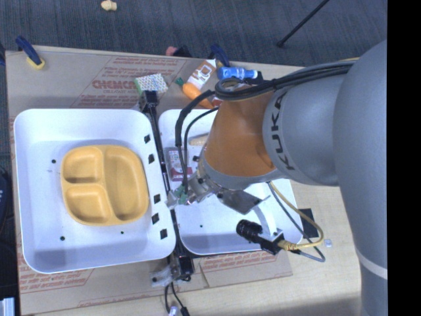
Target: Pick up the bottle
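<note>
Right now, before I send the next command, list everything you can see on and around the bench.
left bin: one, white, left half of the bench.
divided plate: one, yellow, three compartments, lying in the left bin.
right bin: one, white, beside the left bin, largely covered by the arm.
bottle: one, white and orange, lying behind the right bin's far rim, partly hidden by the arm.
blue item: one, just right of the bottle; I cannot tell what it is.
patterned packet: one, green and white, on the cardboard behind the bins.
clamp: one, blue and yellow, far left corner of the bench.
small scrap: one, yellow, on the floor.
arm: one, grey with orange band, over the right bin.
</note>
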Robot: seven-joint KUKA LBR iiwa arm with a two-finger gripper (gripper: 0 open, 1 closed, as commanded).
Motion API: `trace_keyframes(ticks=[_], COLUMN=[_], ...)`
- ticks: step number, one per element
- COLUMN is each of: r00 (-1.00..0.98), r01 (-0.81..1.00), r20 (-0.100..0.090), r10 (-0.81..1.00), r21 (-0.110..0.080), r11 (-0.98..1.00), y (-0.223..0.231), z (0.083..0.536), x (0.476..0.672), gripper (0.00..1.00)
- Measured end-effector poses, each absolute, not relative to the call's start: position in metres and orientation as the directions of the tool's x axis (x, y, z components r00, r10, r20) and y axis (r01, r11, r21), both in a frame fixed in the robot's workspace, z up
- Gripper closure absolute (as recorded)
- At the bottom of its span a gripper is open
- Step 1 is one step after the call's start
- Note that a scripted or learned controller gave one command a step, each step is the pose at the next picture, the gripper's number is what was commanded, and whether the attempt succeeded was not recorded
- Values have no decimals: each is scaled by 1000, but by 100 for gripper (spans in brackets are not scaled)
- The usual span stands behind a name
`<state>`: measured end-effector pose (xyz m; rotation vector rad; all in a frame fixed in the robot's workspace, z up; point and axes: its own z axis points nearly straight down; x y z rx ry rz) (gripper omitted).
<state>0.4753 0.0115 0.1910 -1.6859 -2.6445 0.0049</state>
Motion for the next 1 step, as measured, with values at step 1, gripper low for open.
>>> trace_keyframes(ticks=[1], r00=[-367], r01=[930], r20=[1], r10=[930], r21=[-1], r11=[367], y=[35], z=[263], x=[477], gripper=[100])
